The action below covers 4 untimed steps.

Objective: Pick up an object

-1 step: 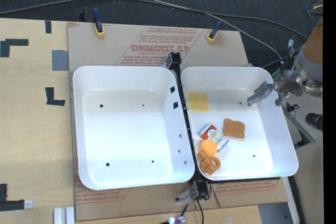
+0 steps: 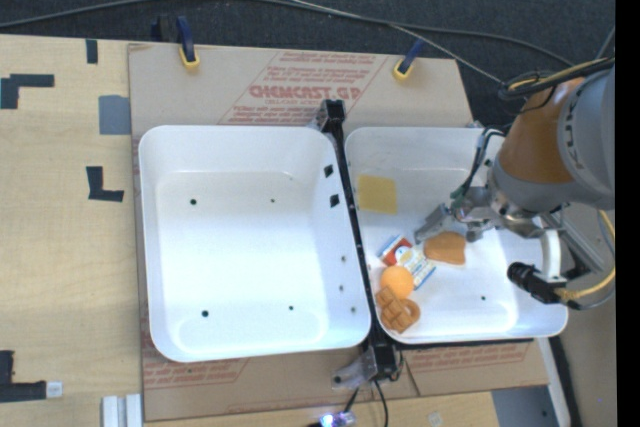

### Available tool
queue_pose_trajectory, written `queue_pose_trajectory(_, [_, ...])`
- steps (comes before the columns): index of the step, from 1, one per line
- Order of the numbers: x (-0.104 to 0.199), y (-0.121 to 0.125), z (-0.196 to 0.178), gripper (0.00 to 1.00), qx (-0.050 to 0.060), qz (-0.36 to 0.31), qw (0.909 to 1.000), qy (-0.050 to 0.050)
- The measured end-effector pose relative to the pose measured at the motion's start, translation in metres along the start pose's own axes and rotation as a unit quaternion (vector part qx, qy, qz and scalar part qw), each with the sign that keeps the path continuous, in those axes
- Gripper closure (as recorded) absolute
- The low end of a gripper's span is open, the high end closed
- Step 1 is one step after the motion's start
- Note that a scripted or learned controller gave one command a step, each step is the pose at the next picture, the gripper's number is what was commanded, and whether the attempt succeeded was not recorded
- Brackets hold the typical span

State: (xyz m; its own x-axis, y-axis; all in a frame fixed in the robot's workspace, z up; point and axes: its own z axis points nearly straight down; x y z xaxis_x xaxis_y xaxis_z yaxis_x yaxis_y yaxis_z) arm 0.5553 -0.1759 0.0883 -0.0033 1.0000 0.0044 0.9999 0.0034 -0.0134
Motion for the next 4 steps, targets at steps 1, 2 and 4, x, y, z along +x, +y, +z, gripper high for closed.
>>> queue_pose_trajectory(1, [0.029, -0.047, 0.004, 0.00, -0.011, 0.002, 0.9999, -0.005])
queue_pose_trajectory(2, [0.036, -0.015, 0.005, 0.00, -0.005, 0.001, 1.0000, -0.003])
queue_pose_trajectory(4, [0.081, 0.004, -0.101, 1.00, -0.009, -0.002, 1.0000, -0.002])
